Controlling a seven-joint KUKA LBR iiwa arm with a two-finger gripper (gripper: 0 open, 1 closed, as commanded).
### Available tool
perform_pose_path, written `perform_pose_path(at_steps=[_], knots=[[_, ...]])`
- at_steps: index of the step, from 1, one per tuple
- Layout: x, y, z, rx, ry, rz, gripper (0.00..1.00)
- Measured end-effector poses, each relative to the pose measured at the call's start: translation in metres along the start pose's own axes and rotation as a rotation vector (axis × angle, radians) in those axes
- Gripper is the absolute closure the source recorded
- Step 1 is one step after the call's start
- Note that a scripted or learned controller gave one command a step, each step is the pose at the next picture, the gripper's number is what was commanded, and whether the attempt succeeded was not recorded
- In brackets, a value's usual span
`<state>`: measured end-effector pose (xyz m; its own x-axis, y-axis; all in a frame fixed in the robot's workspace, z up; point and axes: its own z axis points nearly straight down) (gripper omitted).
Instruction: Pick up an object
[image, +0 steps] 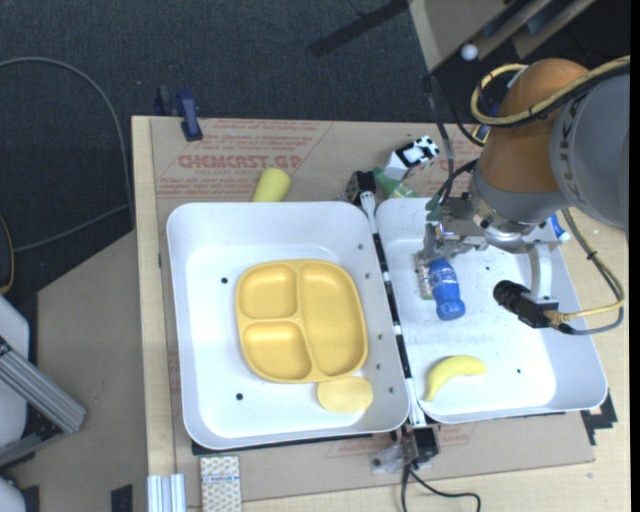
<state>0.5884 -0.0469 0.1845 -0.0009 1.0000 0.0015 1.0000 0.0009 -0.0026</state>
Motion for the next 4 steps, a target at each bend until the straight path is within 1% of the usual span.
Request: perform_pose_path(at_steps=[1,2,3,4], knots=[[-0.031,0.003,-0.006,-0.004,-0.003,0.001,1.0],[-0.019,0.028,0.0,-0.005,-0.002,0.0,1.0],[0.005,0.014,0.0,0.0,0.0,0.0,1.0],[0.01,0.061,0.0,-0.004,-0.003,0.0,1.0]])
